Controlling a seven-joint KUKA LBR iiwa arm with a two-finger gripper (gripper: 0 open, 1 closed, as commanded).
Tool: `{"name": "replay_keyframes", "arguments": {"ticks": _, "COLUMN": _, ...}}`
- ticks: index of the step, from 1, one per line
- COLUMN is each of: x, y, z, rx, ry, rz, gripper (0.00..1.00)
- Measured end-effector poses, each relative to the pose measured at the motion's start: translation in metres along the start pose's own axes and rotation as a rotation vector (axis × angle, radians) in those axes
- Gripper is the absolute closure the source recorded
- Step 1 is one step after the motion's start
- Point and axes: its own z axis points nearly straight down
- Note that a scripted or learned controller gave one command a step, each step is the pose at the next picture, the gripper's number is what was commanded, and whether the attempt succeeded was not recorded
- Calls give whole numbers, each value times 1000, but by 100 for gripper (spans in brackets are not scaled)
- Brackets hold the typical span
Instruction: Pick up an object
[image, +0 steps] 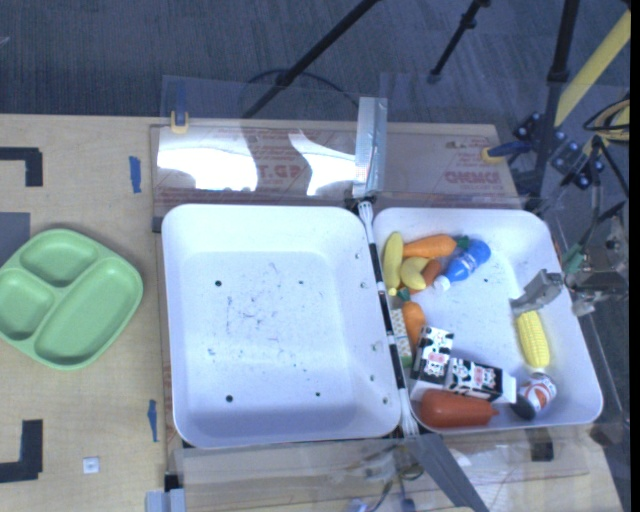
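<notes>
Bins sit side by side on the bench: the left bin (265, 320) holds nothing but faint scuff marks, while the right bin (490, 235) carries all the toys. At its far left lie a banana (393, 260) and, touching it on the right, a carrot (428, 247). A blue bottle (464, 259) with a white cap lies tilted just right of the carrot. Along the divider, nearer the camera, a small orange piece (412, 322) lies beside a black-and-white carton (434, 354), and a second cow-patterned carton (472, 377) lies next to it toward the right. A red sausage (455, 409) lies along the near wall, touching that carton. A small can (537, 394) with a red and white label rests in the near right corner. A corn cob (533, 338) lies lengthwise near the right wall, well apart from the other toys.

The gripper (540, 290) hangs at the right side of the right bin, just beyond the far end of the corn; whether its fingers are apart or together cannot be told, and nothing is seen between them.

A green divided plate (65, 297) rests on the bench well left of the bins.
</notes>
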Motion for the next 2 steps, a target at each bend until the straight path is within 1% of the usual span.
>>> {"name": "replay_keyframes", "arguments": {"ticks": 1, "x": -34, "y": 0, "z": 115, "rx": -2, "ry": 0, "rz": 148, "gripper": 0}}
{"name": "replay_keyframes", "arguments": {"ticks": 2, "x": -55, "y": 18, "z": 189, "rx": -3, "ry": 5, "rz": 154, "gripper": 0}}
